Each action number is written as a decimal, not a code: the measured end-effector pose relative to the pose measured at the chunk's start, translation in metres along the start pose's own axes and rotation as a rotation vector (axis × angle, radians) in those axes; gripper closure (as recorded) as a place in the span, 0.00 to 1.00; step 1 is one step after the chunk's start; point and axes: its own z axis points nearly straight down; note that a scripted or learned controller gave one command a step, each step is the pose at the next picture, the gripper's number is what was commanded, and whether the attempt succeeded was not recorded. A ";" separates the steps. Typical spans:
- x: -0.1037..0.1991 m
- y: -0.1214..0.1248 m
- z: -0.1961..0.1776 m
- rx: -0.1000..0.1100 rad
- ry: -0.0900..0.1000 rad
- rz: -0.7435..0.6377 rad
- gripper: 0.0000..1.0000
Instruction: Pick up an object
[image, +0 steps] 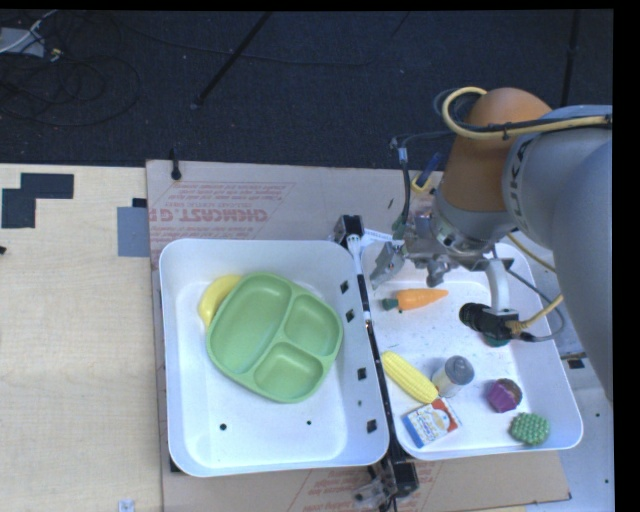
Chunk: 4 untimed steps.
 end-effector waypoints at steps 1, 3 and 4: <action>-0.048 0.016 0.086 -0.008 -0.004 0.000 0.00; -0.048 0.017 0.075 -0.008 -0.003 -0.004 0.00; -0.078 -0.009 0.101 0.003 0.000 0.002 0.00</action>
